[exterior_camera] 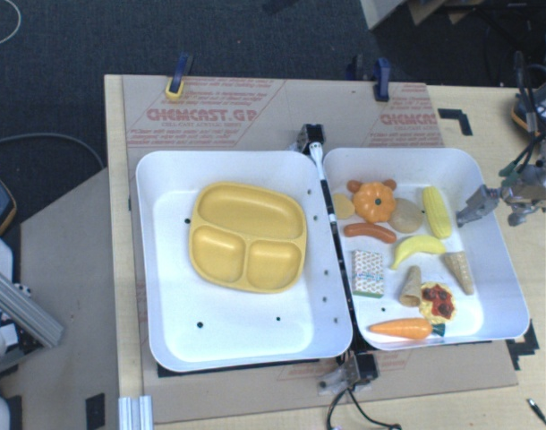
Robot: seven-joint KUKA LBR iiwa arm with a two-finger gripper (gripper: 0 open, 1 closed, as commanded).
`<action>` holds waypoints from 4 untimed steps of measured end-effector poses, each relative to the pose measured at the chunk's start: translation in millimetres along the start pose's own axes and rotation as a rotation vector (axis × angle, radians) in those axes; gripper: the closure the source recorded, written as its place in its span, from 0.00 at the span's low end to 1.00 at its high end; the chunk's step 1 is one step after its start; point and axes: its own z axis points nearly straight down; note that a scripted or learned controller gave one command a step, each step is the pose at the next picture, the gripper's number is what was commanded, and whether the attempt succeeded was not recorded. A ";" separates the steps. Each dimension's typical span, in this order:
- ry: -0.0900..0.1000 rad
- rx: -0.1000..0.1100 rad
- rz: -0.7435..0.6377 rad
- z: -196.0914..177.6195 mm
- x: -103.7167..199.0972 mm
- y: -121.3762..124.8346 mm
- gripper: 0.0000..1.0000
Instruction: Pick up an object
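Note:
The right bin [493, 176] holds several toy foods. Among them are an orange pumpkin [375, 201], a yellow corn cob [436, 211], a banana [418, 249], a sausage [370, 232], a carrot [401, 329], an ice-cream cone [460, 271] and a small printed box [368, 272]. My gripper [497, 211] hangs over the right bin's right side, just right of the corn cob. It stands open, one grey finger [473, 206] pointing toward the corn, and nothing sits between the fingers.
The left bin [157, 240] holds a yellow divided plate [248, 236]. A black divider clip [313, 137] sits between the bins at the back. Blue and yellow clamps [175, 77] grip the board's far edge. Cables and arm parts crowd the right edge [533, 106].

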 end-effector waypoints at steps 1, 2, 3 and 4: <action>-0.004 -0.014 -0.004 -7.7 0.6 2.7 0.00; 0.000 -0.007 -0.004 39.3 1.7 -5.5 0.00; 0.000 -0.006 -0.003 101.9 0.5 -10.9 0.00; 0.000 -0.007 -0.004 150.7 1.4 -11.1 0.00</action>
